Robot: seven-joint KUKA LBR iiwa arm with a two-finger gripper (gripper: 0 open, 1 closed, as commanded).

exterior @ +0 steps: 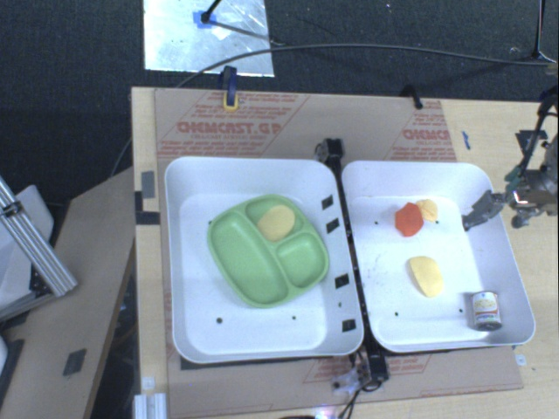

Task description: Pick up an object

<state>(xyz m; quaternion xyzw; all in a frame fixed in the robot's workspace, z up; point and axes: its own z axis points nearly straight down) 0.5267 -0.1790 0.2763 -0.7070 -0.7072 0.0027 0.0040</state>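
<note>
Yellow and rounded, the toy food piece (425, 276) lying mid-way in the right bin (502, 260) looks light, smooth and likely slippery, best pinched across its narrow width. Near it sit a red piece (408, 220), a pale piece (428, 209) and a small can (486, 311); the left bin (188, 234) holds a green divided plate (253, 264) with a yellow item (277, 223). At the right bin's edge, the gripper (480, 209) carries nothing; whether it is spread or closed, I cannot tell.
</note>
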